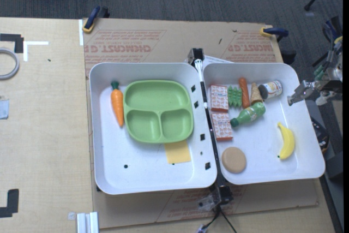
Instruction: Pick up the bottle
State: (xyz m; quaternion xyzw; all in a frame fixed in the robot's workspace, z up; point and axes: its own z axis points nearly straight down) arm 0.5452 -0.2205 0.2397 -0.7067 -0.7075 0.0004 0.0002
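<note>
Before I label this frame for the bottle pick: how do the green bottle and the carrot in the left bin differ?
The green bottle lies in the right bin, the carrot in the left bin. The bottle is green and lies slanted, among other items; the carrot is orange with a green top, lengthwise beside the green plate. Both lie flat.

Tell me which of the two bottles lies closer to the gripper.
The clear white-labelled bottle, up by the gripper; the green bottle lies farther left and lower.

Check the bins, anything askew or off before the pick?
Nothing damaged or spilled. The green bottle lies on its side, slanted, in the right bin, and the small jar beside it is tipped over too. The yellow slice is tucked partly under the green tray.
</note>
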